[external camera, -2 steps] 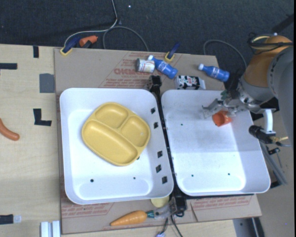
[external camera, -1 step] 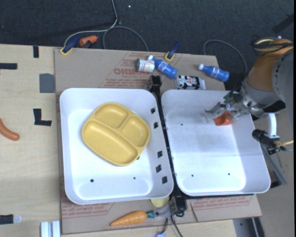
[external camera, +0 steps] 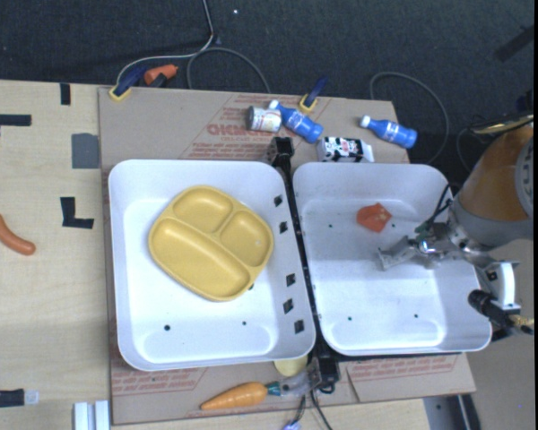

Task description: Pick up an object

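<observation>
A small red-orange object (external camera: 374, 217) lies in the right bin (external camera: 359, 325), toward its far side. My gripper (external camera: 388, 258) reaches in from the right and hangs over the bin floor, just in front of and slightly right of the red object, apart from it. Nothing shows between the fingers. A yellow divided plate (external camera: 212, 242) rests in the left bin (external camera: 197, 343).
Behind the bins on the cardboard lie two blue bottles (external camera: 302, 124) (external camera: 391, 132), a small white jar (external camera: 264, 118) and a black-and-white carton (external camera: 345, 150). A carrot (external camera: 236, 396) lies in front of the bins. A sausage (external camera: 11, 234) rests on the bench at far left.
</observation>
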Action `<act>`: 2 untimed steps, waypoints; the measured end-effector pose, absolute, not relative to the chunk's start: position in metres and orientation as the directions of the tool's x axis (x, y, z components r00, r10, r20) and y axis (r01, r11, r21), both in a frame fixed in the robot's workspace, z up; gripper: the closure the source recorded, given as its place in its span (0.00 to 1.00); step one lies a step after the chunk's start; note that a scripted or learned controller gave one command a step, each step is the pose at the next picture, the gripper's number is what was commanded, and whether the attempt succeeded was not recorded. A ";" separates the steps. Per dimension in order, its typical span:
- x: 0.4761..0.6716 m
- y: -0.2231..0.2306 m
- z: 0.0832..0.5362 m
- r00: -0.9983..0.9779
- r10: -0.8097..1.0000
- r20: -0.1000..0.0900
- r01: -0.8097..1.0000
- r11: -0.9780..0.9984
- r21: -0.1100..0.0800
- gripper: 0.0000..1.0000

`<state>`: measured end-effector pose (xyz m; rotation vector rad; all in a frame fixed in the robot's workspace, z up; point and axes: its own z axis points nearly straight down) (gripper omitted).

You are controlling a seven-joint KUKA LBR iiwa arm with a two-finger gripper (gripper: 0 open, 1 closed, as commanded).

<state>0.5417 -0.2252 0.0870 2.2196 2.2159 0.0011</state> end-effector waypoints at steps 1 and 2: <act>0.485 -0.198 0.087 0.000 1.000 -0.005 1.000 0.000 0.007 0.00; 0.564 -0.155 0.089 -0.007 1.000 -0.001 1.000 0.007 0.007 0.00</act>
